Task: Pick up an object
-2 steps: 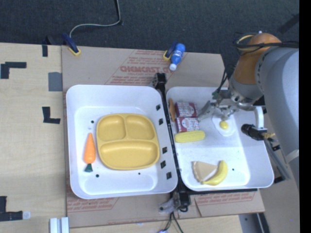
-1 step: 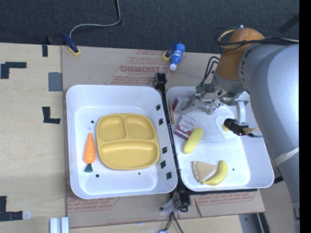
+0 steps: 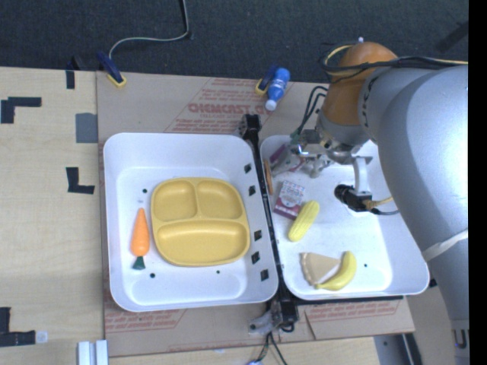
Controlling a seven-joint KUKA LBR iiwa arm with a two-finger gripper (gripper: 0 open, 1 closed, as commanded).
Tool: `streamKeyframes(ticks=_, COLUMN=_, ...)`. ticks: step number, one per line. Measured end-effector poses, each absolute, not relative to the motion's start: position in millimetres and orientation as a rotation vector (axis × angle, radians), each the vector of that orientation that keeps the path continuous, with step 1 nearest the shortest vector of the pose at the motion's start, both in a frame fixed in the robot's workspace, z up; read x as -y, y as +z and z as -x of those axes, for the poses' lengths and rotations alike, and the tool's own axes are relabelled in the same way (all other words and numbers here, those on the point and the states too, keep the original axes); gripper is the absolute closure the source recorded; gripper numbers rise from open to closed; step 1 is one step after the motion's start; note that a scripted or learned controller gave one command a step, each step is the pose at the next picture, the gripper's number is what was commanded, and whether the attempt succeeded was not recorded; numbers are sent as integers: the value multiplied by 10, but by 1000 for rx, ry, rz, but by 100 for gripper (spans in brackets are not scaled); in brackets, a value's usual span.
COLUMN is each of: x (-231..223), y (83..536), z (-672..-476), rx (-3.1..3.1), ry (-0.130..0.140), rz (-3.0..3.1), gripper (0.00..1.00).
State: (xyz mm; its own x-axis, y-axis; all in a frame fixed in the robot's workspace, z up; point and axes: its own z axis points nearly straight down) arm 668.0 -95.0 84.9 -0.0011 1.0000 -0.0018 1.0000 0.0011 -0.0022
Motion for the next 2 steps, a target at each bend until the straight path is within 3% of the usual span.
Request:
streamKeyframes(ticks=1, x=952, y=947, z=-6681, rx=2226, ry=6, rz=2220, gripper=100)
streamKeyframes(ticks=2, x=952, y=946, z=-6681, rx=2226, ry=7, rz=2220, gripper=0)
